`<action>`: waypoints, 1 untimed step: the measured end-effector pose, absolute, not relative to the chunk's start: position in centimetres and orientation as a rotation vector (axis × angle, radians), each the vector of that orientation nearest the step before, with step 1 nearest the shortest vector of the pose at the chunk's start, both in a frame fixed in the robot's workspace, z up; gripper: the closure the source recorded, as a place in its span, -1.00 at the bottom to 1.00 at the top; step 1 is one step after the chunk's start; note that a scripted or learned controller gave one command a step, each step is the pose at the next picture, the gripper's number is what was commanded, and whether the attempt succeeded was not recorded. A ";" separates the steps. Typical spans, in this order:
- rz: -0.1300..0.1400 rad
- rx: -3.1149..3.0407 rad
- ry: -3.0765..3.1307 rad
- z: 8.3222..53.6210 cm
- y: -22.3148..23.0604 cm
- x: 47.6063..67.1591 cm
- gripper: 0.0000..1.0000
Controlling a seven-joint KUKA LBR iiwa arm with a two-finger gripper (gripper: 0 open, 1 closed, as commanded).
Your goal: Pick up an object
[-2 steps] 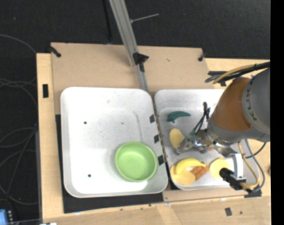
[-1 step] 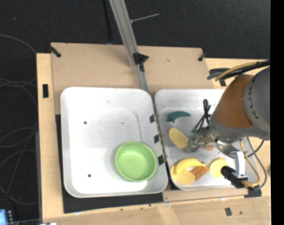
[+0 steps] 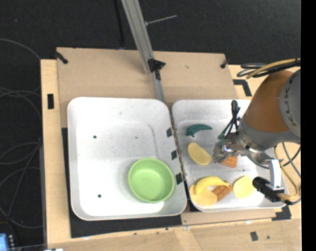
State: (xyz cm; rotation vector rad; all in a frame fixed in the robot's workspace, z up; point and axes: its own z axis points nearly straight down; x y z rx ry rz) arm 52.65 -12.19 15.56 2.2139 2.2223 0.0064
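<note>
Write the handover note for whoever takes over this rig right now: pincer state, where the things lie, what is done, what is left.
Pincer: low in the right bin, over an orange piece; grip state unclear.
Right bin: teal piece at the back, yellow slice beside the pincer, yellow pieces and an orange bit along the front.
Left bin: green bowl at its front right.
Done: nothing visibly lifted.
Left: grasp one object and raise it.

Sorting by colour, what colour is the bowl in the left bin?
Light green bowl, camera view.
</note>
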 end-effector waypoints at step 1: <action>0.006 2.213 2.222 20.4 -12.4 53.7 1.00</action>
